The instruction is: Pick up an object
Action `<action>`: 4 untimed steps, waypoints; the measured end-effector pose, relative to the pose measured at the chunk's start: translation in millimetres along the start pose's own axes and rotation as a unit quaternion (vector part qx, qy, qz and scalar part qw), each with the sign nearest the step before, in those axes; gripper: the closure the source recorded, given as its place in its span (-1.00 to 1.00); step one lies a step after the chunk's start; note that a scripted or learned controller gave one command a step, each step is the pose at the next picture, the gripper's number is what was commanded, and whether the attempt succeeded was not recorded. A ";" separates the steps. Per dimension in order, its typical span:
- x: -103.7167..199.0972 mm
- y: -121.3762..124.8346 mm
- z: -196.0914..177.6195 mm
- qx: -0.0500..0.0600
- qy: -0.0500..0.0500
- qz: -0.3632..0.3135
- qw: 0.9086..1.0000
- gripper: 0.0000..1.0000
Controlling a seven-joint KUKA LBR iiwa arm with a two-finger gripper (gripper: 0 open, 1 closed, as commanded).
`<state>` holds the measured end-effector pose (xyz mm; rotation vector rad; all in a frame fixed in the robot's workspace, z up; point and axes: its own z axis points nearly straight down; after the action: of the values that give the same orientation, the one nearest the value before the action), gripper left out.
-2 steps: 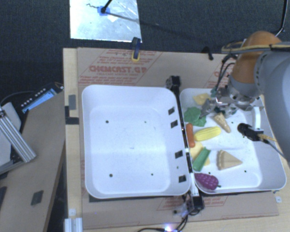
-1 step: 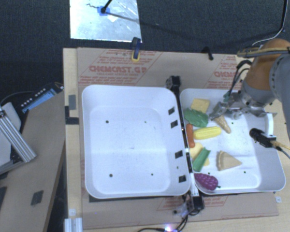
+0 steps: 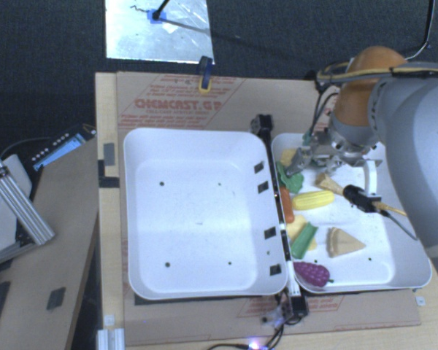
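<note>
The right bin (image 3: 383, 261) holds the toy foods. At its near left corner lie purple grapes (image 3: 312, 273), touching the rim. Further in, near the middle of the bin, lies a tan wedge (image 3: 343, 242), apart from the rest. Along the left wall a green pod (image 3: 304, 240) lies at a slant, and a yellow chunk (image 3: 295, 227) touches its far end. Beyond these a corn cob (image 3: 313, 200) lies crosswise, its left end by an orange carrot (image 3: 286, 204) that runs along the left wall. Further still, towards the far left corner, sits a green piece (image 3: 289, 179), with a small tan piece (image 3: 328, 183) to its right, past the cob.

The gripper (image 3: 298, 163) is low over the far left part of this bin, its tip just above the green piece and pointing at the left wall. From this angle I cannot tell how far open it is, and nothing can be seen held in it. The grey arm (image 3: 416, 144) comes in from the right over the right edge of the bin, the orange band (image 3: 365, 86) above the far rim.

The left bin (image 3: 197, 210) lies beside it, rims touching. Both rest on a cardboard sheet (image 3: 175, 100). A yellow and blue clamp (image 3: 204, 75) grips the sheet's far edge, and beyond it a foil sheet (image 3: 153, 20) lies on dark carpet.
</note>
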<state>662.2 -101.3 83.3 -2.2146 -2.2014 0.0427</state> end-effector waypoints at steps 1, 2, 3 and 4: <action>73.6 2.9 -104.5 -0.018 0.003 -0.006 1.000 -1.00; 141.0 0.7 -171.8 -0.019 0.004 -0.007 1.000 -1.00; 137.5 0.9 -179.7 -0.019 0.003 -0.007 1.000 1.00; 130.1 -3.0 -293.5 -0.023 0.003 -0.006 1.000 1.00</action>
<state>669.5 30.6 375.9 -2.2215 -2.2337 -0.0145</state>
